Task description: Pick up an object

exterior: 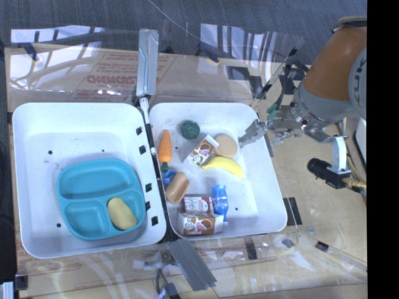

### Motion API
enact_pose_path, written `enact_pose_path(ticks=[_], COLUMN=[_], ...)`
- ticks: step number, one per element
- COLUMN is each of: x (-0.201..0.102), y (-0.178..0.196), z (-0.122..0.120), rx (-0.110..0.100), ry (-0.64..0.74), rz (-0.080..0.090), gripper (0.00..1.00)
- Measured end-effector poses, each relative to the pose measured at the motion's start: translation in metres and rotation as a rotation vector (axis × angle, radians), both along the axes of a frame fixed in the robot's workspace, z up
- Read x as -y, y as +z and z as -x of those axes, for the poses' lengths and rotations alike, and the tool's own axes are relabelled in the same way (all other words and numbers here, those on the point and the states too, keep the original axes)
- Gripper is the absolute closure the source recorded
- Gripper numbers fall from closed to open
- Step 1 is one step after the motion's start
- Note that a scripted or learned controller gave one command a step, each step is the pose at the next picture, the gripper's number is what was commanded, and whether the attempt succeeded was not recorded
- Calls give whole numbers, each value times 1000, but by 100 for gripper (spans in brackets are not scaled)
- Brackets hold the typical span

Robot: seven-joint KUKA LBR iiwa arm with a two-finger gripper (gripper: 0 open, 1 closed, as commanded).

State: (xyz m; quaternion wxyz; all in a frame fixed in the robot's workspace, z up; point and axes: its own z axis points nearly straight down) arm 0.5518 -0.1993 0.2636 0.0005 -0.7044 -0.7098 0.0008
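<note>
The right bin [265,198] holds several small objects: an orange carrot [164,146], a dark green ball [190,129], a small carton [203,152], a tan round bun [227,146], a yellow banana [224,166], a brown bread roll [177,187], a blue packet [219,200] and two red-and-white packs [198,215]. My gripper [251,133] hangs over the bin's right rim, just right of the bun and above the banana, touching none of them. Nothing is seen held in it.
The left bin [25,167] carries a blue divided tray [93,195] with a yellow lemon-like object [122,212] in its lower right compartment. The grey and orange arm [333,73] with cables enters from the upper right. A grey divider strip [146,61] stands between the bins.
</note>
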Motion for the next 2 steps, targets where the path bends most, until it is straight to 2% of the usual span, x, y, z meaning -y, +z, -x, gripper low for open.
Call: enact_pose_path(ticks=[1, 2], x=[-39, -120], y=[-156, -72], z=[7, 39], rx=[-8, 2], ry=[-173, -415], rz=[-2, 0], gripper=[0, 0])
